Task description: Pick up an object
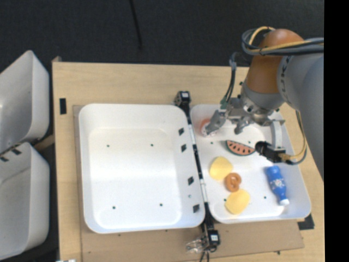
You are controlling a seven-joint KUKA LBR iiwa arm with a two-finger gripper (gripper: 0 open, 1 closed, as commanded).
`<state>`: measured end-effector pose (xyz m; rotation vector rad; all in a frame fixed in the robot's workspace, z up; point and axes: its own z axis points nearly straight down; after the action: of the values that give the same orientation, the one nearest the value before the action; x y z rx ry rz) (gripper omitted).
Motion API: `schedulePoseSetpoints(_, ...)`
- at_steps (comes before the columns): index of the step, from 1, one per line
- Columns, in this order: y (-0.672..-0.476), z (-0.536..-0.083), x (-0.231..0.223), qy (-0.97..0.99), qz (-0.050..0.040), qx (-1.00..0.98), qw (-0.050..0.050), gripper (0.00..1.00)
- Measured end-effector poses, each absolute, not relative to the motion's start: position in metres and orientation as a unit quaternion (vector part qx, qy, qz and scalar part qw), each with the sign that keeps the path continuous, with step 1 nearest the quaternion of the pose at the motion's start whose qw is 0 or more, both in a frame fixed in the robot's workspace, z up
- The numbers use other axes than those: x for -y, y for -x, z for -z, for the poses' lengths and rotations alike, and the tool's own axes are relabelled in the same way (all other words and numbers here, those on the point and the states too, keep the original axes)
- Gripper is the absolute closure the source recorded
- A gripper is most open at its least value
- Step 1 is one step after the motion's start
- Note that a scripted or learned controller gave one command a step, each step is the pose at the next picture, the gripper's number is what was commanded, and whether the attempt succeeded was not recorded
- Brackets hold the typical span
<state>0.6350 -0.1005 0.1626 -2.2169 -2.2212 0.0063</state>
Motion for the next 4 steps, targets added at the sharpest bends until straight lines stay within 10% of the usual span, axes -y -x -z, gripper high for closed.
schedulePoseSetpoints(2, -0.54, -0.101, 0.102, 0.708, -0.0013, 0.706, 0.001, 0.0)
schedulePoseSetpoints(3, -0.543, -0.112, 0.103, 0.711, 0.0009, 0.703, -0.002, 1.0)
schedulePoseSetpoints(4, -0.544, -0.112, 0.103, 0.711, 0.0017, 0.703, -0.002, 0.0)
